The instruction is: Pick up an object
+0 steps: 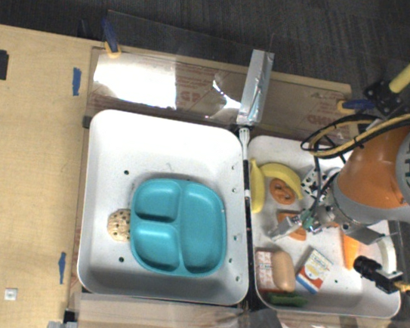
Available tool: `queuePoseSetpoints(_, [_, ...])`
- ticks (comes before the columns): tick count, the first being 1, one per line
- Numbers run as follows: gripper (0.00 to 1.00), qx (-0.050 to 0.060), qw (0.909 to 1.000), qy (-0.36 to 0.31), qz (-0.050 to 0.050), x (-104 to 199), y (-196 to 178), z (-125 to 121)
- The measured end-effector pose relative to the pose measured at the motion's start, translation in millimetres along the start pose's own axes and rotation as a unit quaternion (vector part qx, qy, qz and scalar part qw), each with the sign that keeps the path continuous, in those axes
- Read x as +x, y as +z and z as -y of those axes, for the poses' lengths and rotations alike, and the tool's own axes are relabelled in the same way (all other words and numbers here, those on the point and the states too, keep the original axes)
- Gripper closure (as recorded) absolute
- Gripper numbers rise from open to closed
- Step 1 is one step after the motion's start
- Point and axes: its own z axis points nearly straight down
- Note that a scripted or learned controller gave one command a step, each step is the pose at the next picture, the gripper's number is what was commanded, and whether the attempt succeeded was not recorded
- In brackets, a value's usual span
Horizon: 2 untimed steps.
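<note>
reach step, nothing lifted. gripper [310, 218] low in right bin [367, 306], centre-right of frame, among banana [256, 188] and orange piece [286, 226]; finger state not readable. next: settle on one item, close.

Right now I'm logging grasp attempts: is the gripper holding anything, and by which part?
It cannot be told. The gripper is low in the right bin, near the banana, but its tip is too small and cluttered to show anything held.

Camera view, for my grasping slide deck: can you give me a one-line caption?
KUKA arm reaching into the cluttered right bin near a banana; teal divided plate in the left bin.
</note>
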Motion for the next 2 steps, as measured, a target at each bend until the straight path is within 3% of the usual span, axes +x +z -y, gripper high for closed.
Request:
queuePoseSetpoints(1, [1.00, -0.001, 1.0000, 0.002, 0.001, 0, -9, 0])
queuePoseSetpoints(2, [1.00, 0.001, 0.9986, -0.053, -0.001, 18, -97, -14])
